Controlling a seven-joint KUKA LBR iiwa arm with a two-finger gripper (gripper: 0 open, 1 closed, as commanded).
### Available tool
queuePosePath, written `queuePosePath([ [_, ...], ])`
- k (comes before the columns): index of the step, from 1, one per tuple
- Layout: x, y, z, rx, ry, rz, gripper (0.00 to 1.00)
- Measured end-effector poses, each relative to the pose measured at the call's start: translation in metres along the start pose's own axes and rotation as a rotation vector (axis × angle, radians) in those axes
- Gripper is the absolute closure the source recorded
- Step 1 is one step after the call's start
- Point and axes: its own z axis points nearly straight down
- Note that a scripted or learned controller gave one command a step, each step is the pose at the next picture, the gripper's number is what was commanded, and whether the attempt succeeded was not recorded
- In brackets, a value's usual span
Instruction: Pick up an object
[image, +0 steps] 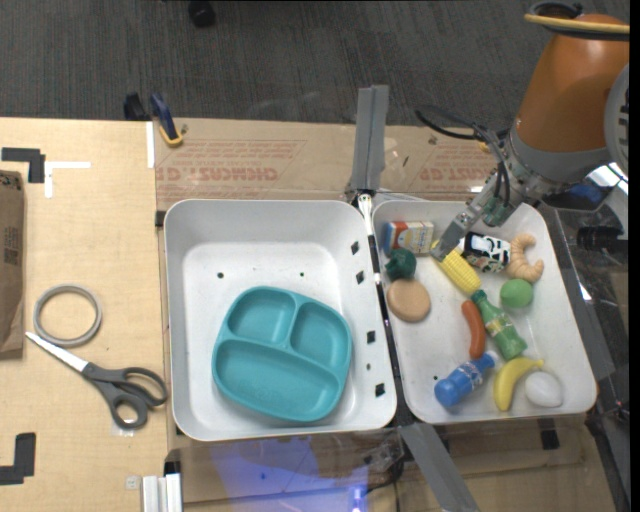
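Observation:
The right bin (570, 300) holds several small toys: a little carton (411, 237), a dark green ball (401, 264), a tan bun (408, 300), a yellow corn cob (460, 270), a black-and-white toy (487, 251), a tan pastry (526, 258), a light green ball (517, 293), a red sausage (473, 328), a green bottle (498, 327), a blue bottle (463, 383), a banana (512, 380) and a white egg (545, 390). My gripper (460, 236) hangs low over the bin's back part, between the carton and the black-and-white toy, just above the corn. Nothing is visibly lifted.
The left bin (200, 260) carries a teal divided plate (283, 352). On the wooden bench to the left lie scissors (105, 380) and a tape ring (67, 314). A grey divider post (370, 140) stands behind the bins' joint.

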Motion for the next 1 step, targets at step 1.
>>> queuePosePath([
  [1, -0.0279, -0.0107, 0.1176, 0.001, 0.002, 0.058, 0.00],
])
